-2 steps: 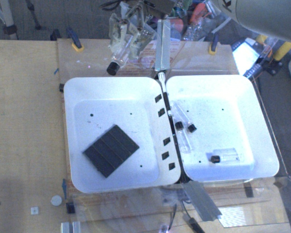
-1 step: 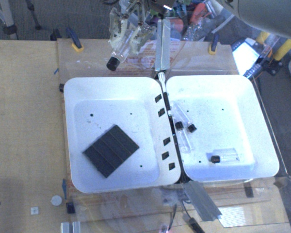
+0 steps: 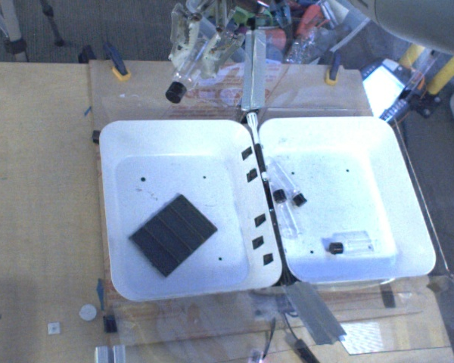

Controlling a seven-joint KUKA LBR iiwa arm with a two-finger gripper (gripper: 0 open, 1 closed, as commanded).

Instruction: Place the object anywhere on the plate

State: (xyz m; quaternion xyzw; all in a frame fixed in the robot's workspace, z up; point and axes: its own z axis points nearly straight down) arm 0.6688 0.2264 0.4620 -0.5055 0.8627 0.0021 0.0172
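Bench with two white bins (image 3: 333, 138); gripper (image 3: 212, 32) raised behind them, pinching clear bottle (image 3: 189, 59).

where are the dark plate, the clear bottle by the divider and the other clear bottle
dark plate (image 3: 173, 234), camera view, middle of its ridged top
clear bottle by the divider (image 3: 285, 200), camera view, clear body
other clear bottle (image 3: 351, 243), camera view, clear body beside its black cap

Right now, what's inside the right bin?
Inside the right bin lie clear bottles with black caps: one near the front, two by the left wall. They are see-through, so I can't tell whether anything lies under them.
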